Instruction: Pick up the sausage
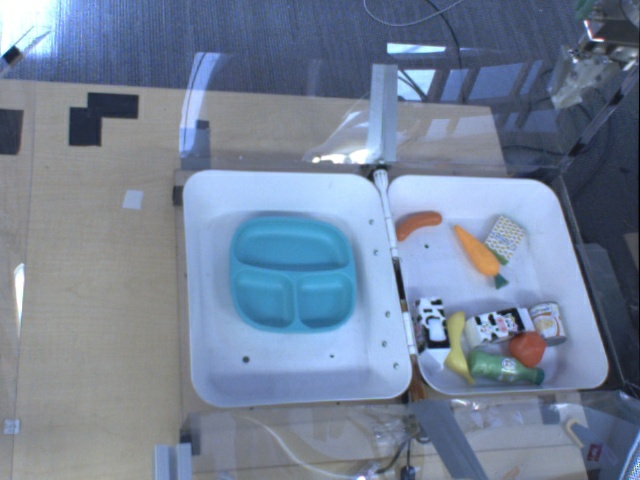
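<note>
Sausage [418, 224] at right bin's [560, 208] upper-left corner, gripper [600, 38] well apart, far upper right, its state unclear

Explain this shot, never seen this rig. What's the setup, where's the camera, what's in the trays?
One fixed camera looks down at a slant on a wooden bench holding two shallow white bins side by side. The left bin has a blue divided plate in it. The right bin holds toy groceries: the sausage lies at its upper left near the divider, with a carrot and a small patterned packet to its right. Along the near edge sit a black-and-white carton, a banana, a green bottle, a tomato and a small can. The job is picking up the sausage; it lies untouched.
</note>
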You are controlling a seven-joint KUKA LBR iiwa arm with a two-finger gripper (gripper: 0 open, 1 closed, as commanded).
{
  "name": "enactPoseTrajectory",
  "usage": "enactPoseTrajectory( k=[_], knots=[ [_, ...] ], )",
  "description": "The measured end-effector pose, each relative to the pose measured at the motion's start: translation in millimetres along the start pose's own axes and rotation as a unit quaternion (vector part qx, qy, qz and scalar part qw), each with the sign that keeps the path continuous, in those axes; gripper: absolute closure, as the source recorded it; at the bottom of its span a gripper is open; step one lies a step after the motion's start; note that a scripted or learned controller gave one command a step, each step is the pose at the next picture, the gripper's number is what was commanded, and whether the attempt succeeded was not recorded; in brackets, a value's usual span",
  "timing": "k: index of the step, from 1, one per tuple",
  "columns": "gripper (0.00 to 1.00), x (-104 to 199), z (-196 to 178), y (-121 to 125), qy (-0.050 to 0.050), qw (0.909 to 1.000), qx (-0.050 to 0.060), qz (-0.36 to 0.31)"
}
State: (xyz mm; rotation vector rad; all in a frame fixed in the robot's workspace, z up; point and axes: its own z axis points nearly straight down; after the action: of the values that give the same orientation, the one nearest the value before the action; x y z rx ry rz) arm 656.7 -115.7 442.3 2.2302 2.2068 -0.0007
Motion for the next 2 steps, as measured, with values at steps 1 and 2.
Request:
enactPoseTrajectory(
  k=[1, 2],
  knots=[
    [1.0, 1.9, -9.8, 2.5, -0.001, 1.0, -0.001, -0.005],
    [1.0, 3.5, 51.4, 13.7, 0.001, 0.9924, 0.0, -0.123]
  ],
)
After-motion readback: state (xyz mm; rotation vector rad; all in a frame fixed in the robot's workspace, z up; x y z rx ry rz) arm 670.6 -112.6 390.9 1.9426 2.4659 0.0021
